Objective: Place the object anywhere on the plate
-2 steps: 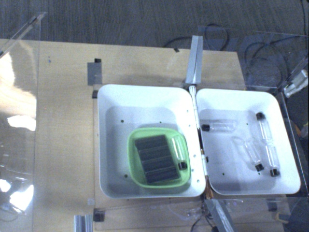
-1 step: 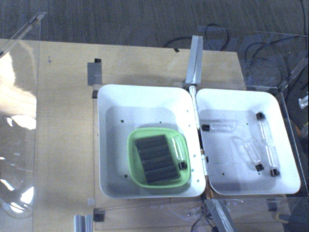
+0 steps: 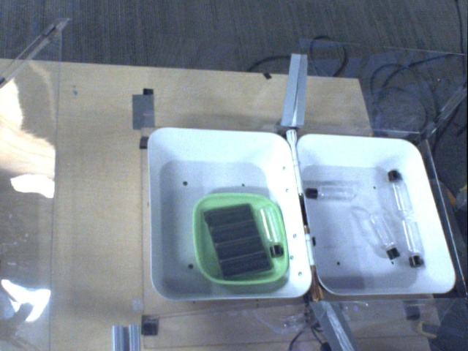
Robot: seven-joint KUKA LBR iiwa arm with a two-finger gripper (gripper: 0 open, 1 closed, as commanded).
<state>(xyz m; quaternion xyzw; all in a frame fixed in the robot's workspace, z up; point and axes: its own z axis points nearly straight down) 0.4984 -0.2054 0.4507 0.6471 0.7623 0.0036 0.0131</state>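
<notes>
In the left shallow white bin [image 3: 164, 218] lies a square light-green plastic plate [image 3: 207, 265], towards the bin's front right corner. On the plate rests a dark grey rectangular block with ribs across it [image 3: 235, 241]; it is turned a little and covers most of the plate. Just beside it, on the right part of the plate, lies a clear plastic tube with a black cap [image 3: 270, 231], the cap pointing to the front; it seems to touch the block, but the view is too blurred to be sure.

The right shallow white bin [image 3: 431, 196] holds four more clear tubes with black caps: one near its left wall [image 3: 333, 192] and three close together at its right side [image 3: 398, 225]. Whether the gripper is open or closed I cannot tell.
</notes>
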